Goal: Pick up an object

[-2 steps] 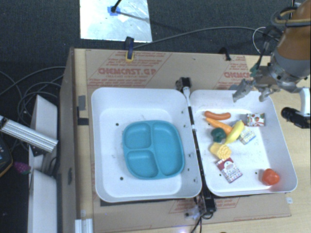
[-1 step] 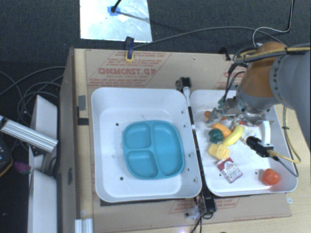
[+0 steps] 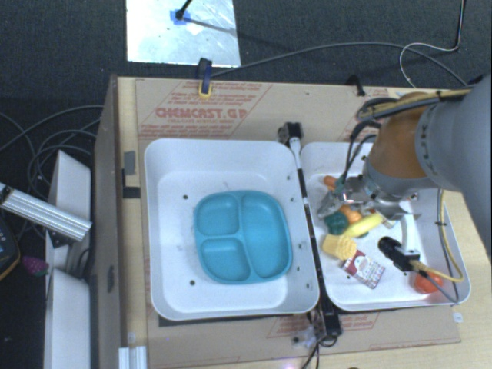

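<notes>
Arm low over right bin's left side | gripper among toys, grip can't be told | yellow piece, green piece just beside it | nothing visibly lifted, pick not done

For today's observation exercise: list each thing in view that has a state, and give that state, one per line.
Blue three-compartment plastic tray: flat in the left white bin, nothing in it.
Yellow toy corn: lying in the right white bin.
Red-and-white packet: lying flat.
Gripper: lowered among the toys.
</notes>
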Controlling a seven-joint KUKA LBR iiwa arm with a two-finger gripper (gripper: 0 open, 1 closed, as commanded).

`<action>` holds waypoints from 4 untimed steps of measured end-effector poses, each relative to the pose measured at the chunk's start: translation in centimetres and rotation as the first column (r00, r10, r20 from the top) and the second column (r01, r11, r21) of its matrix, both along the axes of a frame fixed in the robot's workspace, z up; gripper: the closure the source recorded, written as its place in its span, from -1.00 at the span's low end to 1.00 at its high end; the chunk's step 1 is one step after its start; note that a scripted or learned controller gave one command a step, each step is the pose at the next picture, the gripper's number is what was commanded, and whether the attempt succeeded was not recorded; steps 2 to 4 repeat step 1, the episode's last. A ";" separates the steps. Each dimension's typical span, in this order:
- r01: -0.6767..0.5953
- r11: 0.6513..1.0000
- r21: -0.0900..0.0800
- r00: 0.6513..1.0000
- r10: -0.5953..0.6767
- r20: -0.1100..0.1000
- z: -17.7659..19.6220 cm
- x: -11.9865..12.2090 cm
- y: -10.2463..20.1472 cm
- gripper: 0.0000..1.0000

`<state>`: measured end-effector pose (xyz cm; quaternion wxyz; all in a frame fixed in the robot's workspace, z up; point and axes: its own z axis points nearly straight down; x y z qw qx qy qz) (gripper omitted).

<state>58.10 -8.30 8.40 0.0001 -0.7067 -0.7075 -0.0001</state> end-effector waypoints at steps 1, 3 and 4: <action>0.000 1.000 0.000 1.000 0.000 0.003 1.1 0.1 0.0 1.00; 0.000 1.000 0.000 1.000 0.000 0.003 1.1 0.1 0.0 1.00; 0.000 1.000 0.000 1.000 0.000 0.003 1.1 0.1 0.0 1.00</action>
